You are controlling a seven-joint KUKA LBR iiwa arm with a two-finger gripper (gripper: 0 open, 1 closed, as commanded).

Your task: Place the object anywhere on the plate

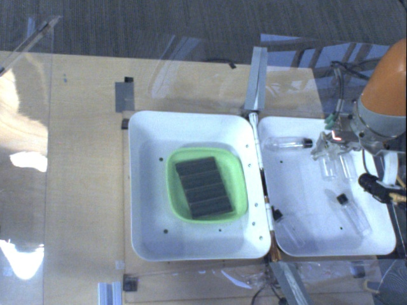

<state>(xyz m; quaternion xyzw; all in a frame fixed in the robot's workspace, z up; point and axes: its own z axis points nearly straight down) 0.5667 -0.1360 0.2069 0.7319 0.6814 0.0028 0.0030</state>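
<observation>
In the left white bin (146, 234) sits a lime-green square plastic plate (175, 199), and a dark grey ribbed rectangular block (203, 187) lies flat on it, roughly centred, long axis slanted toward the lower right. All of the block's edges sit inside the plate's rim — none overhang. The grey arm with the orange band (388, 88) is over the right white bin (305, 243), well apart from the plate, its see-through two-finger gripper (331, 157) low near that bin's upper part. Whether the jaws stand wide or narrow, cannot tell; the clear fingers blur into the white floor. Nothing is visibly between them. A small dark bit (342, 199) lies on the right bin's floor, too small to identify.

Judged step: the placing looks done, since the object rests on the plate and the arm is clear of it. Next move, if any, calls only for the arm to stay away from the left bin — a pass over the plate could nudge the block.
</observation>
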